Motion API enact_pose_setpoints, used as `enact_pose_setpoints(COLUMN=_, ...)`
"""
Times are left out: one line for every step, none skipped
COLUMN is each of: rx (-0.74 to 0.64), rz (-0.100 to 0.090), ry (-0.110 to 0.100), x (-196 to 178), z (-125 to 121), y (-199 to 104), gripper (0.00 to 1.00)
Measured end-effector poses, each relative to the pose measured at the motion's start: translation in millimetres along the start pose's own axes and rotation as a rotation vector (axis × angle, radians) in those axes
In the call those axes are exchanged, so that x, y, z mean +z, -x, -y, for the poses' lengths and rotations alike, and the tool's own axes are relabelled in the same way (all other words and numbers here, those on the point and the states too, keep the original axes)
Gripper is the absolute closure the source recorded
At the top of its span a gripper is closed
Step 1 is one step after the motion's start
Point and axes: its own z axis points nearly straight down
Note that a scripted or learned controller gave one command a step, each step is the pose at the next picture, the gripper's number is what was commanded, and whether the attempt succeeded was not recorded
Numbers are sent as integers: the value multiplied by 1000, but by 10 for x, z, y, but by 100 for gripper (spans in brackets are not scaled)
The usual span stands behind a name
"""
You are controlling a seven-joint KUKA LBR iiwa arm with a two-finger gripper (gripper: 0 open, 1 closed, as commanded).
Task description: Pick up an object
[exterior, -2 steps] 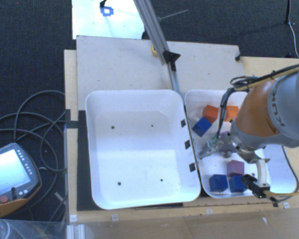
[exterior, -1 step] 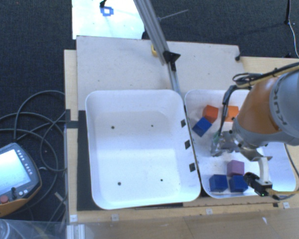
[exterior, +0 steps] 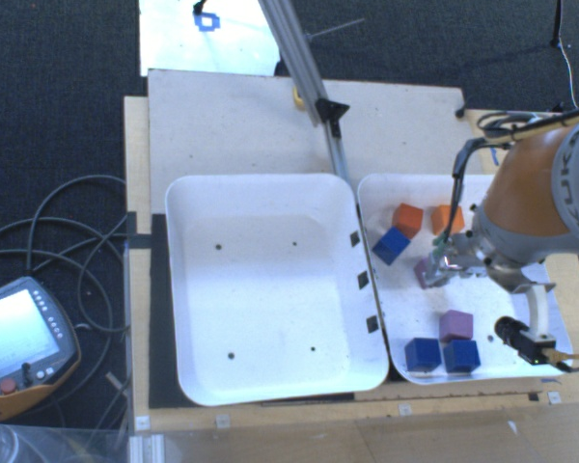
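The arm's gripper point(exterior: 440, 261) sits low in the right bin point(exterior: 545, 363). A purple block point(exterior: 427, 273) lies at the jaws' tip, touching or just beside them; whether the jaws are released or clenched cannot be told. Orange blocks point(exterior: 408, 219) and a blue block point(exterior: 391, 245) lie near, on the far side.

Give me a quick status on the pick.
End effector low in right bin, at purple block; grasp unconfirmed. Blue block and orange block close beside.
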Motion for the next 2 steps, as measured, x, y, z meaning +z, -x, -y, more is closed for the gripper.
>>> enact_pose_setpoints(rx=-1, rz=0, ry=0, x=-450, z=-76, y=-12, gripper=100)
enact_pose_setpoints(rx=-2, rz=0, ry=1, x=-1016, z=-100, y=-113, gripper=100)
